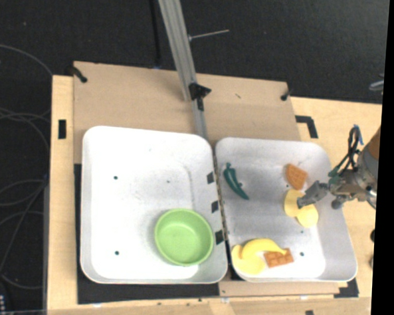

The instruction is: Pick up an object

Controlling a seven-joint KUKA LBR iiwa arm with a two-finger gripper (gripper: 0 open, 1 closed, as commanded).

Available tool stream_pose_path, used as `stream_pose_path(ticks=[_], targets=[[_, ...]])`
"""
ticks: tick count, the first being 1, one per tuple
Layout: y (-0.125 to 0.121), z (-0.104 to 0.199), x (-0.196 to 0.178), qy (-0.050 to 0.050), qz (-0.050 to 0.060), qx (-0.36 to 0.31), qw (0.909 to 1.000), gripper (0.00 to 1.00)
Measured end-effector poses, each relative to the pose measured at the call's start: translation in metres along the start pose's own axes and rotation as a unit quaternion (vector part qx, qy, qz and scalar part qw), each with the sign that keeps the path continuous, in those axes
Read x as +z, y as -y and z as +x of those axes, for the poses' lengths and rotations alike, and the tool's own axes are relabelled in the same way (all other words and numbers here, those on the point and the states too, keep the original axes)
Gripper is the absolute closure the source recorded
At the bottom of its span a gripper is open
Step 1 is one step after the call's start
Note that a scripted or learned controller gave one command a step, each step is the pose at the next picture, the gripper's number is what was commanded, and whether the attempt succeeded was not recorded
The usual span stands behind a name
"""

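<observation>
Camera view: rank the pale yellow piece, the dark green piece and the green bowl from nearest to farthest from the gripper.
From the gripper:
1. Pale yellow piece, right bin, right by its fingertip.
2. Dark green piece, same bin, near the left wall.
3. Green bowl, left bin, front right corner.

A metal pole (180, 46) slants above two white bins (117, 155).

Two white bins, arm reaching in from the right

The gripper (316, 197) hovers over a yellow piece (299, 208) in the right bin (263, 157); a green bowl (183, 236) sits in the left bin (130, 163).
</observation>
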State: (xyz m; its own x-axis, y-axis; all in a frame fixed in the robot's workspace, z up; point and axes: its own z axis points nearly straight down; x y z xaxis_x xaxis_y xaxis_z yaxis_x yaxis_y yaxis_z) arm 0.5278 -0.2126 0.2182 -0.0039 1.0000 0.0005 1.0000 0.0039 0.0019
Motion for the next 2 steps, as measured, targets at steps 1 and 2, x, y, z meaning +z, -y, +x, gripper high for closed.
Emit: stream_pose_path(ticks=[1,2], targets=[[0.000,0.000,0.000,0.000,0.000,0.000,1.0000,0.00],[0.003,0.003,0.043,0.001,0.003,0.002,1.0000,0.00]])
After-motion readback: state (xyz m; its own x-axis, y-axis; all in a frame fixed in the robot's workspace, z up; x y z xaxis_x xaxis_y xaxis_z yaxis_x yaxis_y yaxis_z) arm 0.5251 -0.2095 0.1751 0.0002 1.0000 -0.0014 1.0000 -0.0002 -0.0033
